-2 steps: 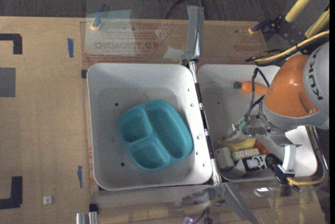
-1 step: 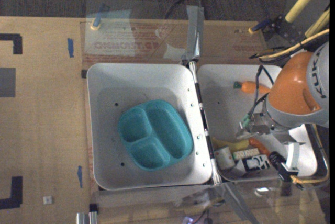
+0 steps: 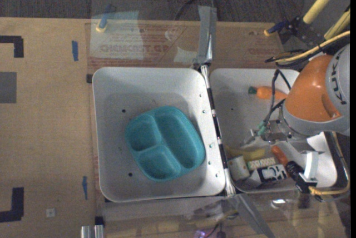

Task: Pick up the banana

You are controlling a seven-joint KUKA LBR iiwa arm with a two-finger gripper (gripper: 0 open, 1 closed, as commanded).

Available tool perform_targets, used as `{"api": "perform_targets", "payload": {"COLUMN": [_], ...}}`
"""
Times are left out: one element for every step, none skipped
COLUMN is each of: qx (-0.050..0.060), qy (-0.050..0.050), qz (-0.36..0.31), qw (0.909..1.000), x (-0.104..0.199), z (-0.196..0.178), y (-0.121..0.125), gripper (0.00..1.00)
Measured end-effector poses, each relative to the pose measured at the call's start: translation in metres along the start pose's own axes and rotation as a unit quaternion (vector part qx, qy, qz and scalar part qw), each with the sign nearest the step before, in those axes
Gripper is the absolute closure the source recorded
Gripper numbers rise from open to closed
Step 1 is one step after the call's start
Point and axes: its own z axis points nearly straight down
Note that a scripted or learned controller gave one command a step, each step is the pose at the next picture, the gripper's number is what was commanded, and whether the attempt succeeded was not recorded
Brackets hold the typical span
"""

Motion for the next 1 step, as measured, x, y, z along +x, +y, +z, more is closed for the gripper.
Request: {"api": "perform_targets", "payload": {"qx": [0.0], "qy": [0.001], "qz": [-0.1], "qw": [0.995], "x": [0.0137], "z": [0.0088], "y": [-0.024], "gripper": [0.0]}}
